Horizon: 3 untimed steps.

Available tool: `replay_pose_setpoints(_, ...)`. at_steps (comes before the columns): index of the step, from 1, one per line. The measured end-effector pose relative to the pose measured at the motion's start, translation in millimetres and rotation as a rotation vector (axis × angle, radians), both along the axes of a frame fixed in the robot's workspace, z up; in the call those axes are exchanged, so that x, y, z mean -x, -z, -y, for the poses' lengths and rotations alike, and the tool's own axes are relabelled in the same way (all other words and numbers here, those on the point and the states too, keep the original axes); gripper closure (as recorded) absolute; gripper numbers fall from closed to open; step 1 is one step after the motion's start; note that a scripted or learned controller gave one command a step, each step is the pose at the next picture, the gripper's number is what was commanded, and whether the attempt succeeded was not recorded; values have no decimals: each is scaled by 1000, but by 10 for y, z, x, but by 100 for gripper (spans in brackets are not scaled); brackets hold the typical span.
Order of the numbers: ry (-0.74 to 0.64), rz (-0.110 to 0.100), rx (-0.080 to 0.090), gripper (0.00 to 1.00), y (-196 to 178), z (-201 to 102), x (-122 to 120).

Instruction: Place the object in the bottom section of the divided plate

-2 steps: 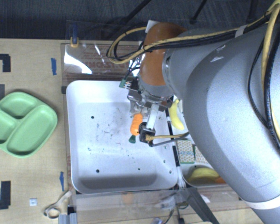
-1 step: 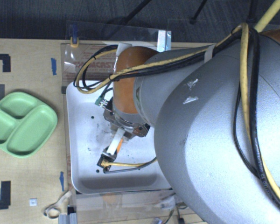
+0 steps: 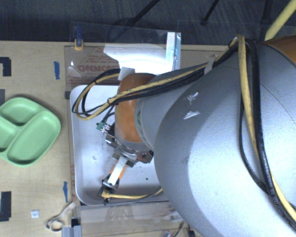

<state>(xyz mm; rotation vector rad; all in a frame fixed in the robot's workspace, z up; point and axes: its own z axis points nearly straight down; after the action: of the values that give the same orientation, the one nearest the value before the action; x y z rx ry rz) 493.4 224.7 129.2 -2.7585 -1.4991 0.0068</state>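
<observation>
A green divided plate [image 3: 56, 124] lies on the wooden bench at the left, outside the bin. It has two small sections on its upper left and one large section on its lower right, all bare. My gripper [image 3: 124, 154] is down inside the white bin [image 3: 86, 147], near the bin's middle, seen from above under the orange band and the wrist. The arm's grey body hides the bin's right half. No loose object shows on the visible bin floor.
A clear plastic sheet [image 3: 123, 48] stands along the bin's far edge. Black corner marks [image 3: 4, 65] and blue tape strips [image 3: 56, 70] lie on the bench. A pale looped strap [image 3: 56, 222] rests near the bin's front left corner.
</observation>
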Motion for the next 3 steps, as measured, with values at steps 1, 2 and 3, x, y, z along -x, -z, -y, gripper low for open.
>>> replay_pose_setpoints(1,248,3,0,100,395,707,-864)
replay_pose_setpoints(2,796,4,-1,100,380,403,-1179)
replay_pose_setpoints(3,796,4,0,0,382,403,-1178)
